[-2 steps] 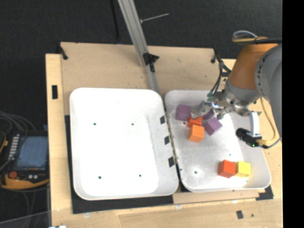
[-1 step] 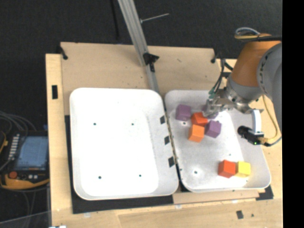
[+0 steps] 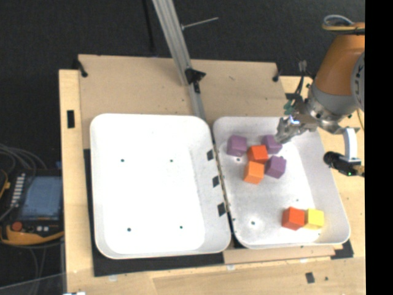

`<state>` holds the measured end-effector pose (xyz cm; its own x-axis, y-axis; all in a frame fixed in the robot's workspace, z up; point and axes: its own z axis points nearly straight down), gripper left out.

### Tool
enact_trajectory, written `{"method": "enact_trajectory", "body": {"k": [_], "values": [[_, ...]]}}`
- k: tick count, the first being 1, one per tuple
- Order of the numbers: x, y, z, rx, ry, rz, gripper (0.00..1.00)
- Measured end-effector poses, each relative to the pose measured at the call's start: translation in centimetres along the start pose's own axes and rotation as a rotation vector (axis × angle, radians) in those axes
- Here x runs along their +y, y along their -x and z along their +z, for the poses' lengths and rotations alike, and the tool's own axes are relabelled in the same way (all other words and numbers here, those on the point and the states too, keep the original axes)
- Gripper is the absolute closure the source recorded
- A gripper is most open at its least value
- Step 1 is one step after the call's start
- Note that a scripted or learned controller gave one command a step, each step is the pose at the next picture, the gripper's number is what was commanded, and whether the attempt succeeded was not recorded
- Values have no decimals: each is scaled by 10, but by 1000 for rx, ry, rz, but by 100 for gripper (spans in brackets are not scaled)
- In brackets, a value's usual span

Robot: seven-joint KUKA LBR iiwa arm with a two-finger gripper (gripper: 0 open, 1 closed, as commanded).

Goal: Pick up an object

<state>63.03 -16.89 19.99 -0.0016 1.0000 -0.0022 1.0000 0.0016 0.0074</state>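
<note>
My gripper (image 3: 284, 129) hangs over the back of the right bin (image 3: 325, 192), just above and right of a purple block (image 3: 272, 144). Nothing shows between its fingers. Close by lie another purple block (image 3: 236, 145), an orange block (image 3: 258, 153), a second orange block (image 3: 253, 172) and a third purple block (image 3: 276, 166). Near the bin's front right sit an orange-red block (image 3: 294, 217) and a yellow block (image 3: 315, 217), side by side.
The left bin (image 3: 150, 183) lies beside the right one, parted by a divider with black clips (image 3: 216, 180). A slanted metal rail (image 3: 175, 39) runs from the back toward the bins' junction. A device with cables (image 3: 31, 204) sits off the bench at left.
</note>
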Motion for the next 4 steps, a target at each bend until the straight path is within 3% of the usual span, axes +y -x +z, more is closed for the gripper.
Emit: {"method": "enact_trajectory", "body": {"k": [1,2,4], "values": [[1,2,-40,1,-2,-1,100],[2,3,-44,0,-4,-3,100],[-17,-104,-63,4,-6,-6,100]]}}
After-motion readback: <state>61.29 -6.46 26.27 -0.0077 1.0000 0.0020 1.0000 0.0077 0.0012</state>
